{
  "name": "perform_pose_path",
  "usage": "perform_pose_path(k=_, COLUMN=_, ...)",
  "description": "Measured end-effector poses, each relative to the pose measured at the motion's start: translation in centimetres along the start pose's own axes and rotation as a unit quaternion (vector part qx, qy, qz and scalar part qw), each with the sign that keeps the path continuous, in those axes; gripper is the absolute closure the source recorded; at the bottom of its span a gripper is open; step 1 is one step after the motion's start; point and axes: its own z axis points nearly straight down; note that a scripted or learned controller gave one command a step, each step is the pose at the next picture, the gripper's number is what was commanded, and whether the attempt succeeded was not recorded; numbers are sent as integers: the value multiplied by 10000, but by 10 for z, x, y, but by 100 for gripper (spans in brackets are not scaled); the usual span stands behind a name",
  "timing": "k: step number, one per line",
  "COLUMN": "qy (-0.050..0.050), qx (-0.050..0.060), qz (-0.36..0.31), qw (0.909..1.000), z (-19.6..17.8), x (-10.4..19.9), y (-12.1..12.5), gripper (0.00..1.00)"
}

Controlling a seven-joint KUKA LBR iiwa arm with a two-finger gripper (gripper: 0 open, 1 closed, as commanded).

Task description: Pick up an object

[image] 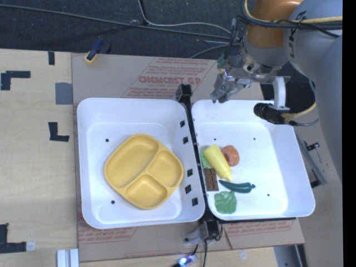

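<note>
We saw one yellow three-compartment plate (144, 171), one yellow corn cob (218, 162), one dark green pepper (237, 186); the gripper (221, 95) hung above them, grasping nothing.

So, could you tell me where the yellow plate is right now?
The yellow plate lies in the left bin, across the divider from the toy food in the right bin.

A: Much room in the right bin (278, 149)?

B: Yeah, its right half was bare floor, easy access. The toys were bunched against the left wall: yellow piece (217, 161), orange one (231, 155), green pepper (238, 187), leafy thing (225, 202).

A: Left bin (92, 149)?

B: Yellow plate (143, 171) hogged the middle.
</note>
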Motion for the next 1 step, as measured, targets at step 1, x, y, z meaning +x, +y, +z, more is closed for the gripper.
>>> perform_pose_path(k=1, qy=-1, qx=2, qz=3, qw=10000, z=1, x=53, y=5, gripper=100)
